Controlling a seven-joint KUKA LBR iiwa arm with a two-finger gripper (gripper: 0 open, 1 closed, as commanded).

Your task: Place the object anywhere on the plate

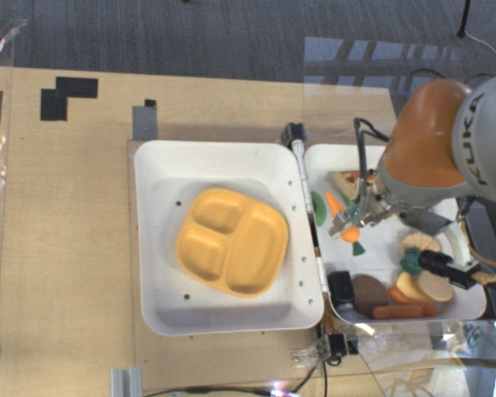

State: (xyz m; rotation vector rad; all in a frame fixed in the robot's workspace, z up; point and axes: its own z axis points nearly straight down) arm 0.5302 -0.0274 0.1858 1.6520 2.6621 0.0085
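Observation:
A yellow plate [231, 241] with three compartments lies in the middle of the left white bin [157, 304]. My gripper [353, 218] is low over the left part of the right bin [471, 304], under the arm's orange band. Just below its tip lies a small orange carrot with a green end [352, 237]. A second orange carrot piece [335, 204] and a green pod [319, 206] lie just to its left. Whether the gripper touches either carrot I cannot tell.
More toy food fills the right bin's front: a brown piece [368, 291], a red sausage [398, 311], a round tan piece [435, 288], a green item [412, 261] and a sandwich slice [345, 180] at the back. A ridge [307, 213] separates the two bins.

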